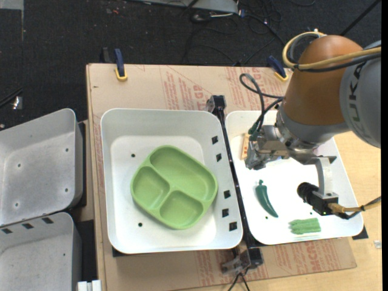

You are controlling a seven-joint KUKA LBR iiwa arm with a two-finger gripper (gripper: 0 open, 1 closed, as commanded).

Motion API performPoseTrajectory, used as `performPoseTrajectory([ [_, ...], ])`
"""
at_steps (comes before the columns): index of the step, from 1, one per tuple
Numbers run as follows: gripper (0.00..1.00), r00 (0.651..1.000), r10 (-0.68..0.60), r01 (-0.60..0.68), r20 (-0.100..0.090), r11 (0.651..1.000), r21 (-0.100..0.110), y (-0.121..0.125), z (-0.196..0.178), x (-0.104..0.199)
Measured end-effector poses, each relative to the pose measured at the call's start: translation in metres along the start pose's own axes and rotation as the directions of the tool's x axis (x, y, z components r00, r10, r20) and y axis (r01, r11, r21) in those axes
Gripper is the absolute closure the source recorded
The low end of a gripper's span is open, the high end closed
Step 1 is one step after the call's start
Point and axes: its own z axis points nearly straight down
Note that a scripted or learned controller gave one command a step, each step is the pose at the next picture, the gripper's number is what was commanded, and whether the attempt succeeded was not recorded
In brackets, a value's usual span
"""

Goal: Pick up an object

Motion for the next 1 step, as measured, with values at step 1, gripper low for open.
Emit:
performPoseTrajectory([
  [1, 1.0, 1.0, 0.001, -0.001, 0.0, 1.0, 0.0, -0.0157, 0.0259, 0.0412],
])
